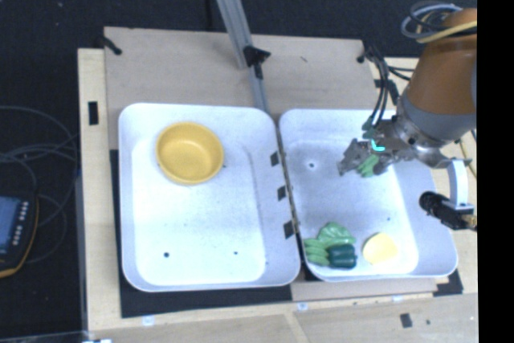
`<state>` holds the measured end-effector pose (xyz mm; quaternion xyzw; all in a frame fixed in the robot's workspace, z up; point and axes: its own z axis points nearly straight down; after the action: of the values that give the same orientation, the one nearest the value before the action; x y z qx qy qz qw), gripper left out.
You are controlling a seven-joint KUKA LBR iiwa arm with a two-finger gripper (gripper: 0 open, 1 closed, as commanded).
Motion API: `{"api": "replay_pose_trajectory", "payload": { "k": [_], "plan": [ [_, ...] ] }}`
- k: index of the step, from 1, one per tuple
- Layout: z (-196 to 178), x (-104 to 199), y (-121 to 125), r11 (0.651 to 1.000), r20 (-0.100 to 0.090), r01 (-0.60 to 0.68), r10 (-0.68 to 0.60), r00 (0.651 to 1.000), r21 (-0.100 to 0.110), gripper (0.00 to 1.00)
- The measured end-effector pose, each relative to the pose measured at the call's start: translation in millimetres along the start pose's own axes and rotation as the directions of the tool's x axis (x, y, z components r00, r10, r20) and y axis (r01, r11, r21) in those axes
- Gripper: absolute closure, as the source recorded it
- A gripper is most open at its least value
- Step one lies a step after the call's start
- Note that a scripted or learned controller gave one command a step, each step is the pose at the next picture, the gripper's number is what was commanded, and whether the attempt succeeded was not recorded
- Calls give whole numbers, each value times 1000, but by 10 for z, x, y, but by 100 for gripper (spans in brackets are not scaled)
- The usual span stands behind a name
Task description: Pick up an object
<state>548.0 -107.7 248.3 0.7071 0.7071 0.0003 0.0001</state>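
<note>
We see the gripper (359, 161) over the right bin (418, 261), jaws closed on a green object (369, 165).

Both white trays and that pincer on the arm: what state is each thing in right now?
Yellow bowl: upright, in the left tray.
Green toy: lying at the right tray's near edge.
Yellow ball: resting beside the green toy.
Pincer: over the right tray, a small green piece at its tip; held or not, unclear.
</note>
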Motion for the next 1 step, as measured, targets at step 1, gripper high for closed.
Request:
{"api": "replay_pose_trajectory", "payload": {
  "k": [1],
  "plan": [
    [0, 0, 1, 1000, 0, 0, 0, 1000, 0, 0]
  ]
}}
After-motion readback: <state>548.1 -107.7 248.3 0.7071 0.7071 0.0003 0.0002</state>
